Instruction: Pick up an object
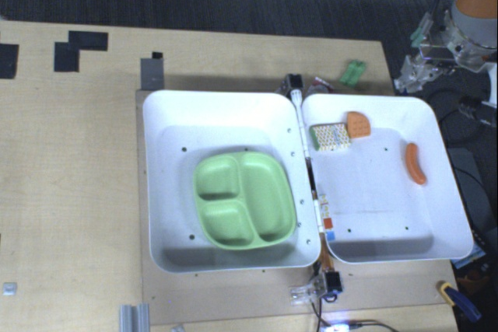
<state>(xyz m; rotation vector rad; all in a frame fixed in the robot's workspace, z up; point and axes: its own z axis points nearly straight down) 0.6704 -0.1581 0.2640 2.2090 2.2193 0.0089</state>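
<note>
A small clip and loose wires (323, 293) lie at the near edge of the tabletop (70, 190), just below the seam where the two white bins meet. The left bin (167, 167) holds a light green divided plate (243, 198) with three compartments, lying flat near the bin's middle. The right bin (389, 206) holds three small things toward its far side: a speckled green-and-white sponge-like block (330, 136), an orange rounded piece (358, 124) touching the block's far right corner, and an orange sausage-shaped toy (415, 163) lying apart near the right wall. A small green object (353, 73) sits on the tabletop beyond the right bin, and dark markers (78, 49) lie at the far left. The jaws (415, 76) hang outside the right bin's far right corner, beside cables, above none of the objects; whether they are apart or together cannot be told.
</note>
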